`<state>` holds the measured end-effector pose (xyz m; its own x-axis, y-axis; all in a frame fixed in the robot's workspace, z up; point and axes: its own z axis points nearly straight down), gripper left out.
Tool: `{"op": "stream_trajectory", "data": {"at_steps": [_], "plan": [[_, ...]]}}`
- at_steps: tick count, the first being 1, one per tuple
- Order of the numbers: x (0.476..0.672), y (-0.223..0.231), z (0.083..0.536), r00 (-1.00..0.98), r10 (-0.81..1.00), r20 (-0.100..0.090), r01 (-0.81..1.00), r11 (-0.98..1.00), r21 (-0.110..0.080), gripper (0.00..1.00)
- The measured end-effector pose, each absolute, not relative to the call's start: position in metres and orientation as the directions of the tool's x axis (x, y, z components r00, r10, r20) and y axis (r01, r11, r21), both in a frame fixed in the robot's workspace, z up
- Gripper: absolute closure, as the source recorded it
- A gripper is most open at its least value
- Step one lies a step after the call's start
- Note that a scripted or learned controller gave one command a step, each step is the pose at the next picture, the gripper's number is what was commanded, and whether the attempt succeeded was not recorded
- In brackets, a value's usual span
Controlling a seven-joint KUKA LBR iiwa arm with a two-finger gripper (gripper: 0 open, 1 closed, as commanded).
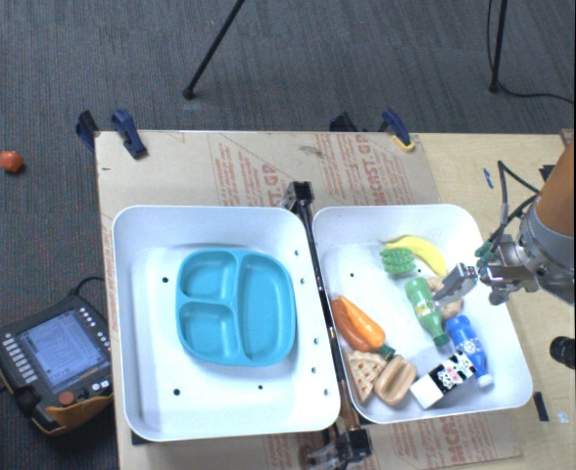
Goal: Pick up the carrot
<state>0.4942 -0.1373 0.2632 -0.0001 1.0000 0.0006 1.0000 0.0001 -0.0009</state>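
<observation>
- The carrot [358, 323] is seen lying in the right bin [366, 218], near its left wall, tilted with the green end toward the lower right.
- A waffle [365, 372] and a bread roll [397, 380] are found just below the carrot, the waffle close beside its green tip.
- The gripper [461, 282] is positioned over the right side of the same bin, well apart from the carrot; whether it is apart or together cannot be told, and nothing is seen clamped in it.
- A green bottle [425, 307], a banana [420, 250] and a blue bottle [467, 343] are placed near the gripper, and a black-and-white box [443, 380] is lying toward the bin's lower right corner.
- A blue divided plate [236, 306] is held in the left bin [131, 262].
</observation>
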Motion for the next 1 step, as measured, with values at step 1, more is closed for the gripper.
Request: {"op": "stream_trajectory", "data": {"at_steps": [1], "plan": [[0.5058,-0.0837,0.1633,-0.061,0.998,0.002,0.998,0.061,-0.005,0.00]]}}
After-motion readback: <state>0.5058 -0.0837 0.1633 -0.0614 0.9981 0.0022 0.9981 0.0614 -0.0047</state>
